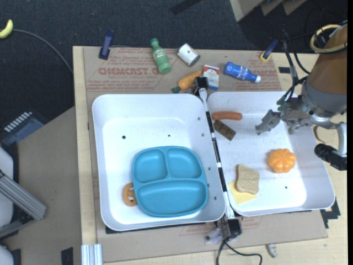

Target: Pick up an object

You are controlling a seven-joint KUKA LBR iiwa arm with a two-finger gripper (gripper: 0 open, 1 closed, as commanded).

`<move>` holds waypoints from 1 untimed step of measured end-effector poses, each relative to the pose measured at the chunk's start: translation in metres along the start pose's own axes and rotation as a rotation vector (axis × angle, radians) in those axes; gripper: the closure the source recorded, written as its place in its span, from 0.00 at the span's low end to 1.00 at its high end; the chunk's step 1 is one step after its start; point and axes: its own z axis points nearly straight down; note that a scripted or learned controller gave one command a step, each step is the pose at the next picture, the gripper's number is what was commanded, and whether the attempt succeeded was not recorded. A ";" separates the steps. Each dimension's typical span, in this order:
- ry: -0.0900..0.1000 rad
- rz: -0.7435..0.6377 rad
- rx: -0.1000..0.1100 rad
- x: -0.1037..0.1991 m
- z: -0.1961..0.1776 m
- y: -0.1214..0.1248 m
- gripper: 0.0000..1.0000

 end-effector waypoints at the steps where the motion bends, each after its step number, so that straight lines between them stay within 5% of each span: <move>1: 0.000 0.002 0.001 -0.039 0.027 -0.032 0.00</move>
